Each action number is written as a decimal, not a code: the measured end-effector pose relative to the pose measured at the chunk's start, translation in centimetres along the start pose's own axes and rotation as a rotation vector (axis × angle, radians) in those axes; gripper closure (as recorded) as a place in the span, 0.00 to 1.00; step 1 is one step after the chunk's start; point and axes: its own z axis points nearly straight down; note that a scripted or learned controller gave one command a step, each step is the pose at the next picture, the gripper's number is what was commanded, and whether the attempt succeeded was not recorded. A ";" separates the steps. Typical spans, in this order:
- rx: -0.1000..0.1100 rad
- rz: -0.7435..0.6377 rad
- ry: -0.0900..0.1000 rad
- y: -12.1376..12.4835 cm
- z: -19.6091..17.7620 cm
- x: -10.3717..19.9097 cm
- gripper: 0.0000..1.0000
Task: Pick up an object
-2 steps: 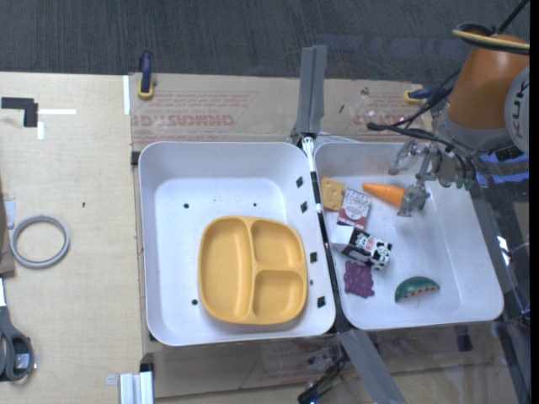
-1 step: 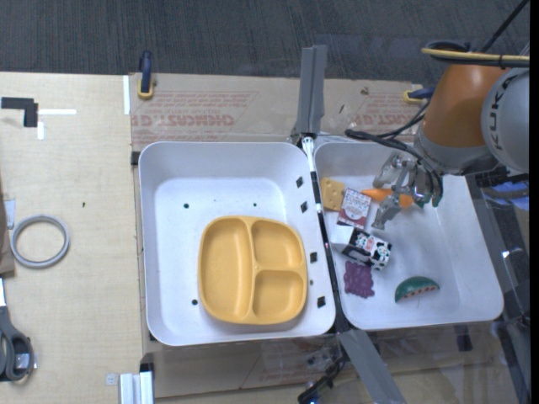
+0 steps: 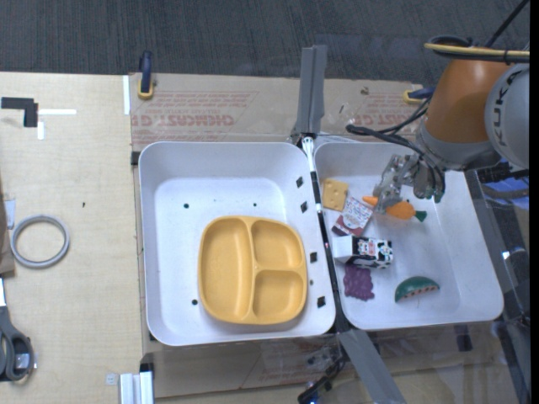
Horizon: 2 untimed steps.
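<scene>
Overhead view of the bench with two white bins side by side; the left bin [image 3: 160,225] held a yellow divided plate [image 3: 253,269], and the right bin [image 3: 472,268] held the loose objects. The arm [image 3: 472,99] reached in from the right, its gripper [image 3: 396,188] lowered over the upper middle of the right bin; whether the gripper was spread or pressed together could not be told from this angle, and nothing was visibly held in it. The orange carrot toy [image 3: 402,210] lay just beneath and slightly to the lower right of the gripper, seemingly the nearest candidate for the pick; its long axis ran roughly left to right across the view, with the green top at the right end. A small printed card [image 3: 354,215] lay just to the left of the carrot toy; a yellow cheese wedge [image 3: 335,194] sat beyond it, near the wall shared by the bins. Lower in the bin lay a black-and-white cow-patterned carton [image 3: 368,251], a purple grape cluster [image 3: 359,283] and a watermelon slice [image 3: 417,288], all well apart from the gripper. On this reading, a grasp of the carrot toy would call for a short descent with closure across its narrow width, that is, up and down in the view; contact between gripper and toy could not be confirmed.
</scene>
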 end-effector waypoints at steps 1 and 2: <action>-0.001 -0.054 0.004 4.7 -15.6 1.1 1.00; -0.002 -0.290 0.004 2.4 -21.7 5.9 1.00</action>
